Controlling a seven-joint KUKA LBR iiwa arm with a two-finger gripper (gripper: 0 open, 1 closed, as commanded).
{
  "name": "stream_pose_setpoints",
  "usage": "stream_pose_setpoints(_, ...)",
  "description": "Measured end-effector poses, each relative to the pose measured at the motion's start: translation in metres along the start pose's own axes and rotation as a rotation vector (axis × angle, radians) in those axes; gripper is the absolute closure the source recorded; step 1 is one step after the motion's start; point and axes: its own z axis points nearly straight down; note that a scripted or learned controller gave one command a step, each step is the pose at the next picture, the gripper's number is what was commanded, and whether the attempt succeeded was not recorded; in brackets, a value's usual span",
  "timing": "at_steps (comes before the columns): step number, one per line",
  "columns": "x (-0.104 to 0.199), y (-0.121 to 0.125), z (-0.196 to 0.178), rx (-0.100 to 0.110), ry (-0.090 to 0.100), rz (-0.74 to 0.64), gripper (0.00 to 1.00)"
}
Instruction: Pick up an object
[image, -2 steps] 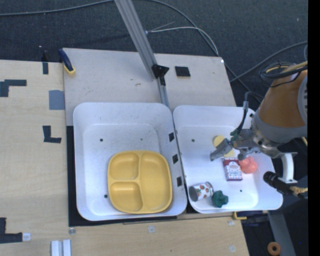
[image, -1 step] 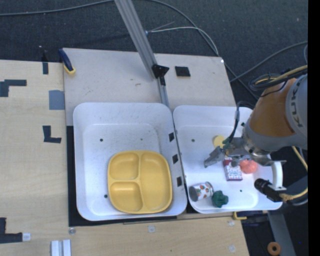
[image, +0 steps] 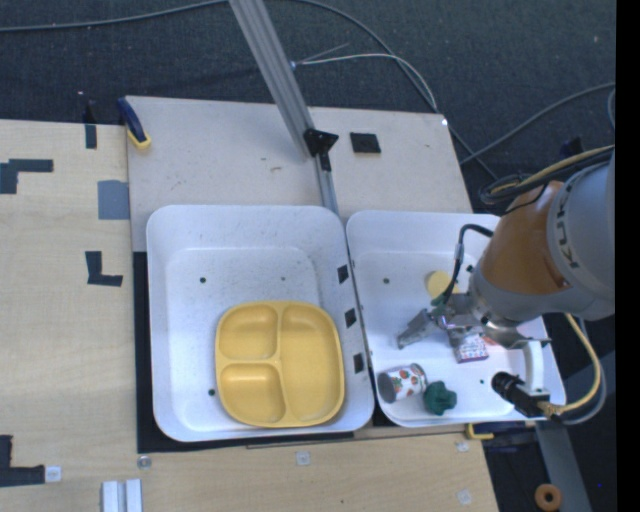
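My gripper (image: 420, 327) hangs low over the middle of the right bin (image: 400, 235), its grey fingers pointing left and slightly spread with nothing between them. A yellow object (image: 438, 283) lies just above and to the right of the fingers, partly hidden by the wrist. A small card with red print (image: 472, 349) sits under the wrist. Near the bin's front edge lie a white cup with red and green print (image: 402, 383) on its side and a dark green object (image: 439, 399) beside it.
The left bin (image: 175, 300) holds a yellow divided plate (image: 279, 363) toward its front. A metal pole (image: 285, 85) slants across the bench behind the bins. The arm's orange band and grey body (image: 540, 250) cover the right bin's right side.
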Motion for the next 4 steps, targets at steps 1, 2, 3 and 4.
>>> stream_pose_setpoints(1,0.001,0.001,0.013,-0.006,-0.001,-0.001,0.00)
stream_pose_setpoints(2,0.000,0.002,0.002,-0.011,-0.003,-0.002,1.00)
stream_pose_setpoints(3,0.003,-0.005,-0.056,-0.005,-0.001,-0.001,1.00)
stream_pose_setpoints(4,0.012,0.002,-0.110,-0.007,-0.001,-0.002,1.00)
